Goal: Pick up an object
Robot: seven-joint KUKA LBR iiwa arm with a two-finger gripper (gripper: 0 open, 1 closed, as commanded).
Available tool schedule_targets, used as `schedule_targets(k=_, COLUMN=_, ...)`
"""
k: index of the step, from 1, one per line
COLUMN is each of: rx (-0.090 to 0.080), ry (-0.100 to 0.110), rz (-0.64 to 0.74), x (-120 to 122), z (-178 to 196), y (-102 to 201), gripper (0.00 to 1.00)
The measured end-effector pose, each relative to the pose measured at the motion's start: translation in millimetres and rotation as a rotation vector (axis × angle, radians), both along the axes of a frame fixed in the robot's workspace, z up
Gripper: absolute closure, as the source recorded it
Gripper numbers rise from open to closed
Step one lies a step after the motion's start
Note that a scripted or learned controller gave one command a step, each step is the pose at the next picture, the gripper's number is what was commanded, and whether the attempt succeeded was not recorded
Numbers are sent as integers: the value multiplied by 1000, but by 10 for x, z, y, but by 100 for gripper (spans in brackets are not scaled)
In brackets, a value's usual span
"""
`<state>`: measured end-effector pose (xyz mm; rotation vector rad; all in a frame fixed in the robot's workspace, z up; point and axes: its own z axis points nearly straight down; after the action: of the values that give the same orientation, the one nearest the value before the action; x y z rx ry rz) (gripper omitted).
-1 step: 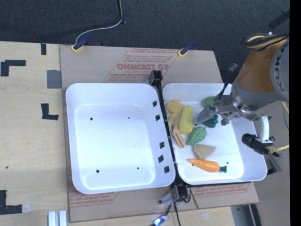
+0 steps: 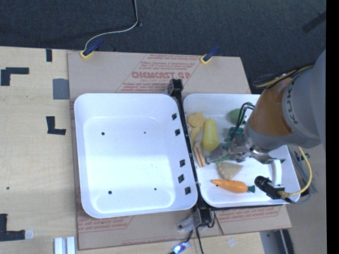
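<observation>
White bins: two; carrot: one.

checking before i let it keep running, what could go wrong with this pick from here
The gripper sits low in the right bin among tightly packed items: the yellow corn-like piece, a beige wedge and the carrot. It may nudge neighbours instead of grasping one, or close on two together. Nothing visibly sits between its fingers, so it may lift off without anything.

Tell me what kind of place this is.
Likely a robot grasping test bench: two white bins clamped on cardboard, toy food like a carrot, and marker tape on the table.
</observation>
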<state>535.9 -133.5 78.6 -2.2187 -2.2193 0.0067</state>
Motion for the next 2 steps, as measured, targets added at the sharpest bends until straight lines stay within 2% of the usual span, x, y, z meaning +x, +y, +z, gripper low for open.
schedule_targets(k=1, rx=0, ry=-4, rz=1, x=22, z=157, y=0, gripper=100)
schedule_targets(k=2, rx=0, ry=-6, rz=5, x=507, z=49, y=326, gripper=100)
